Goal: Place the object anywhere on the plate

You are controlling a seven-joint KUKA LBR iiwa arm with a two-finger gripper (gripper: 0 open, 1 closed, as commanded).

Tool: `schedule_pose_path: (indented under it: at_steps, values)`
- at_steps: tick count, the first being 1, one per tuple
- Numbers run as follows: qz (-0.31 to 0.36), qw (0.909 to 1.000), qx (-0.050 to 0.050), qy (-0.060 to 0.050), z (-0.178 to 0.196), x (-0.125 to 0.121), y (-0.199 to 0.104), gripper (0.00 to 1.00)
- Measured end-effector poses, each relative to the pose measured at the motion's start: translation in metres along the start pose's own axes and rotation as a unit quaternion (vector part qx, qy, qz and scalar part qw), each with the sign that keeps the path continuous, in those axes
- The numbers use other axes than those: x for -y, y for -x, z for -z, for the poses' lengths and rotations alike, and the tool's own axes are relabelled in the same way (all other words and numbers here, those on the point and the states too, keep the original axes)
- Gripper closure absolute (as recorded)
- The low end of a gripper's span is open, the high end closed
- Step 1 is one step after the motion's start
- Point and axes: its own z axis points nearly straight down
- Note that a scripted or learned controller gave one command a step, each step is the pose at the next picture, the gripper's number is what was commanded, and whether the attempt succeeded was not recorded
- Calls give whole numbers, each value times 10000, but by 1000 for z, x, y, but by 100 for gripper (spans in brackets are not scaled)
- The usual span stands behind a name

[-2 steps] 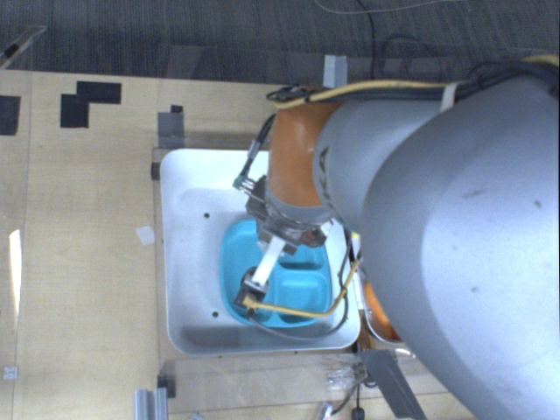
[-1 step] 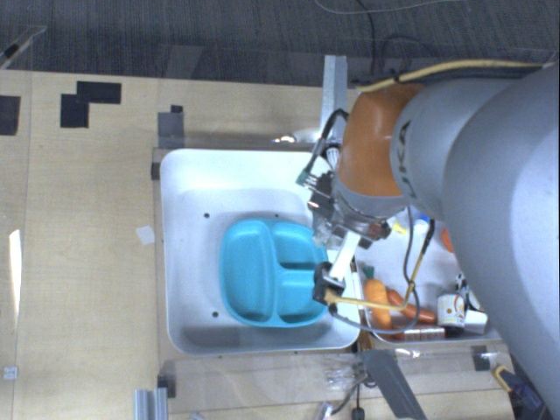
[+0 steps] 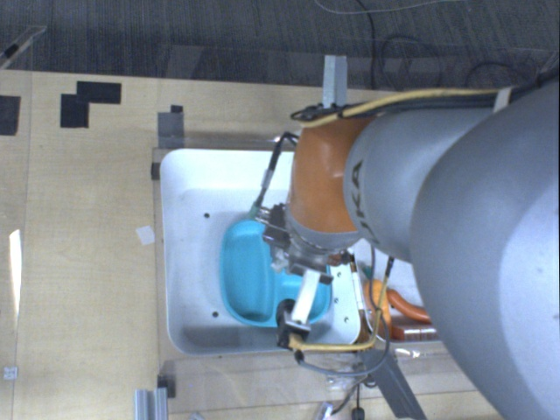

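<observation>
The grey arm with the orange band (image 3: 325,182) enters from the right and takes up most of the right half of the scene. Its wrist points straight down over the right part of the shallow white left-hand bin (image 3: 188,234).

Note that the gripper (image 3: 302,268) sits under the wrist, low over the right portion of the light blue oval plastic plate (image 3: 245,269). The wrist housing covers it from above, so you cannot tell whether it is released, clenched or grasping anything. No object is seen in it.

Locate the plate in the near right part of the left-hand bin, lying flat on the bin floor. Its left half is exposed and bears nothing. Its right edge is hidden below the wrist.

Observe the orange elongated object (image 3: 407,306) just right of the wrist, at the near side. It is partly covered by the arm and is apart from the plate. Its exact shape cannot be determined.

The bins rest on a pale wooden bench (image 3: 79,234).
</observation>
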Motion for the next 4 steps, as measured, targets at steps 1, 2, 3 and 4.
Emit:
schedule_pose_path:
  at_steps: [1,2,3,4]
  values:
    - [-512,9987,8,-5,-22,25,-65,100]
    - [-296,9996,-2,8,50,-35,-86,100]
    - [-1002,9950,-14,16,198,-9,-71,100]
    - [-506,9987,7,-4,30,24,-64,100]
